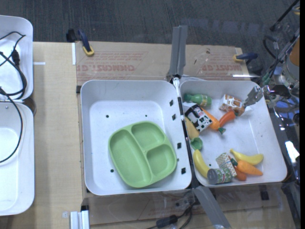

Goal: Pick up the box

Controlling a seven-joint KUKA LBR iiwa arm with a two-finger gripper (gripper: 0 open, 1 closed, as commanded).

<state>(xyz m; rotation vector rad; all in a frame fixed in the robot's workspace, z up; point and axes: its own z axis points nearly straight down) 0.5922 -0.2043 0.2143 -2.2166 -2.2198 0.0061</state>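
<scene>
Nearest the camera, at 6 o'clock in the right bin [274, 128]: a pile of a can [218, 176], a carrot [249, 169] and 2 bananas, 1 at [200, 163] and 1 at [248, 157]. Nothing to do with the job, just clutter well apart from the target.

Over in the left bin [95, 128]: 1 green divided plate [143, 153], also out of the way.

Mid bin, around 10 o'clock: a black-and-white spotted toy [200, 118] with a second carrot [227, 119] lying beside it, tip aimed up toward 1 o'clock.

Then the important bit, up at about 1 o'clock in the right bin: the box [232, 102], small, orange and white, lying flat near the far wall. Looks to be touching or just beside the top end of that second carrot, hard to call which. Long axis looks like roughly 10 to 4, but too small to swear by.

Just beside it at 3 o'clock: the gripper [252, 96], hanging over the bin's right rim. So from the gripper, box at roughly 9 o'clock, a short hop inward. Can't tell if it's wide or narrow from this angle, and nothing visibly held.

Guessing the room is tight: far wall at 12, right wall at 3, carrot at 7. Open floor at 5 o'clock of the box. Green bottle [198, 99] at 9, well apart.
</scene>
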